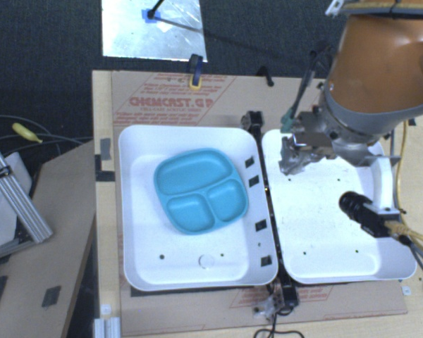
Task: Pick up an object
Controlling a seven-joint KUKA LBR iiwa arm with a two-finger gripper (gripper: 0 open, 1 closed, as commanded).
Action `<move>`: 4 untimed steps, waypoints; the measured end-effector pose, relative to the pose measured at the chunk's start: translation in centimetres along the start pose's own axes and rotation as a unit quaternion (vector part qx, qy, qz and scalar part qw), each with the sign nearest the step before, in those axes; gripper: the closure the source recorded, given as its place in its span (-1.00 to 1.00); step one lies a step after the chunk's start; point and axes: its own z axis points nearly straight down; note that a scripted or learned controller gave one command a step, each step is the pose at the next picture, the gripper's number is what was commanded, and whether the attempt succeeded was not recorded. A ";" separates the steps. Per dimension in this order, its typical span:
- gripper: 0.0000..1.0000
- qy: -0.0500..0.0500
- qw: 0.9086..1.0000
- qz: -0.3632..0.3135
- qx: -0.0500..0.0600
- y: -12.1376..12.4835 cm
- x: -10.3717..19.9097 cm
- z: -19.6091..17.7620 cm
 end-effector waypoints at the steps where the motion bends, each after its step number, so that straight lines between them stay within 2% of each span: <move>1: 1.00 0.001 1.000 -0.003 -0.004 0.0 2.6 -4.1; 2: 1.00 0.000 1.000 -0.003 -0.001 0.4 4.5 -0.3; 3: 1.00 0.001 1.000 -0.005 -0.003 0.5 4.4 -1.7; 4: 1.00 0.001 1.000 0.002 -0.005 0.0 -0.7 -6.7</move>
